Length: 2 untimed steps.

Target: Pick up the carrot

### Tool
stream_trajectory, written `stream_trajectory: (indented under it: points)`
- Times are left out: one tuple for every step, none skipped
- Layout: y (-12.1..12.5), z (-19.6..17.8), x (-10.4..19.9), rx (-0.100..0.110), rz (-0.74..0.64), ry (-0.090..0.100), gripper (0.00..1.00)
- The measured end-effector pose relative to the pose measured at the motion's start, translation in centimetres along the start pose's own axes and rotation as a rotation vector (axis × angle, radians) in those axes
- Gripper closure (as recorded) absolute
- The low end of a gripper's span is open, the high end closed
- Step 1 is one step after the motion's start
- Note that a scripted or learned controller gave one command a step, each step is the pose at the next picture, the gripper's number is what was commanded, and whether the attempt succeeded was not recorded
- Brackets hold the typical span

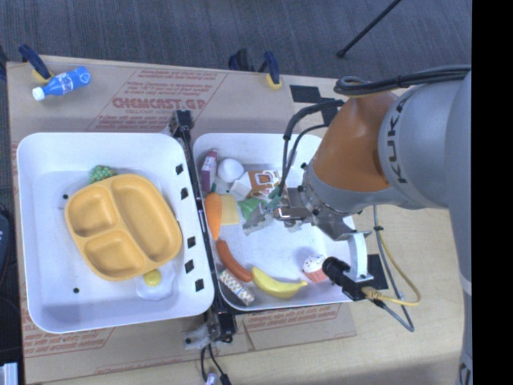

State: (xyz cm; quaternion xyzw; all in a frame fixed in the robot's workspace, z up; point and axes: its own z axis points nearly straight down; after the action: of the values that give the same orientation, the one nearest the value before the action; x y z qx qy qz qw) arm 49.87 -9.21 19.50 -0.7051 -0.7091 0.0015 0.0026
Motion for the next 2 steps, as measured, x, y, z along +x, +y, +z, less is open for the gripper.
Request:
stream_trajectory:
  points:
    - [-2.3, 0.4, 2.7, 0.002, 0.441, 0.001, 0.0]
    - [-2.3, 9.6, -0.5, 0.001, 0.608, 0.001, 0.0]
